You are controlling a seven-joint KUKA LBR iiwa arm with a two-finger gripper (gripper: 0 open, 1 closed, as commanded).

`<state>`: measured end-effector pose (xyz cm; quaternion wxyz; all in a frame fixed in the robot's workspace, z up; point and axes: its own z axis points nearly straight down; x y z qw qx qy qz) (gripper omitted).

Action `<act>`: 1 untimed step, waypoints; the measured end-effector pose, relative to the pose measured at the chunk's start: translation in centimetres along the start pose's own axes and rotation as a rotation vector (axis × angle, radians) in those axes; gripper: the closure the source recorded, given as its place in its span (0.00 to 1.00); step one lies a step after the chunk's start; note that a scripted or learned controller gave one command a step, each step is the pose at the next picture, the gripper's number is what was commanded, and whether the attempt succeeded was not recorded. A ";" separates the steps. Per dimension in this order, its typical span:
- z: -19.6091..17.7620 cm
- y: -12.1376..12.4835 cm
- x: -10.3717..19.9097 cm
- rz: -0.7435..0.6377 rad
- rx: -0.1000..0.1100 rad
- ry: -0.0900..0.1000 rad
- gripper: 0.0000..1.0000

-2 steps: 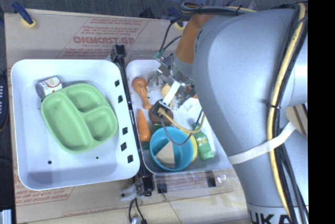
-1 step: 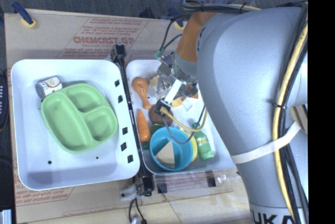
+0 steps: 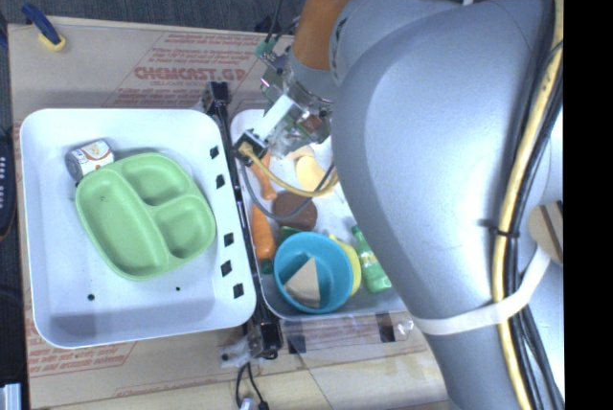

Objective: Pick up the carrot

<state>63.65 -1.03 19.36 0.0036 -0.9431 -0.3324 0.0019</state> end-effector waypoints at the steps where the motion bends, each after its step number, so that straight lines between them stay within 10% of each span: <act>1: 0.3 -3.9 1.5 0.308 0.001 -0.009 1.00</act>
